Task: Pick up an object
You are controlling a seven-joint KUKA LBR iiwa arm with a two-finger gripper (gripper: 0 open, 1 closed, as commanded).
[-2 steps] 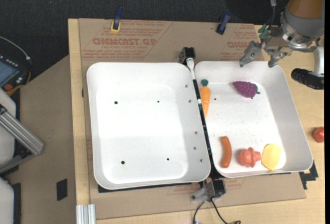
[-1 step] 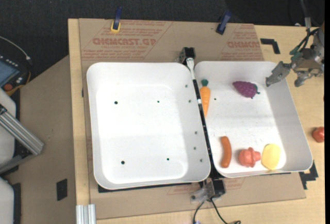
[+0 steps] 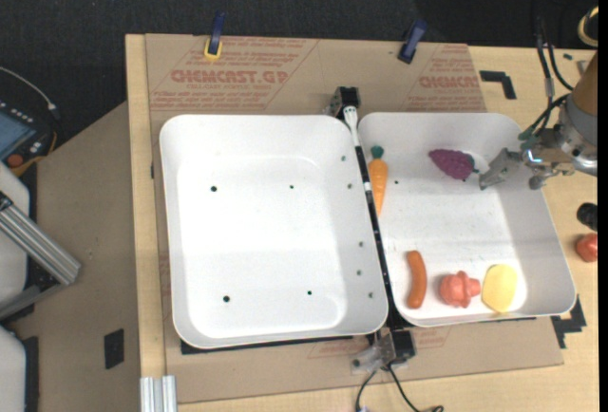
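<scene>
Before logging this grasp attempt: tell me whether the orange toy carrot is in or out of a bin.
In. The orange toy carrot lies inside the right white bin, against its left wall.

Right bin [image 3: 532, 211]: carrot [image 3: 378, 180] at left wall | purple grapes [image 3: 452, 162] | sausage [image 3: 416, 278], red toy [image 3: 458, 289], lemon [image 3: 500, 287] near front | gripper [image 3: 518, 171] beside grapes.

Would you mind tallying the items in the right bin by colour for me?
Purple: 1, the grape bunch
Orange: 2, the carrot and the sausage
Red: 1, the lumpy toy
Yellow: 1, the lemon
Total: 5, all in the right bin
</scene>
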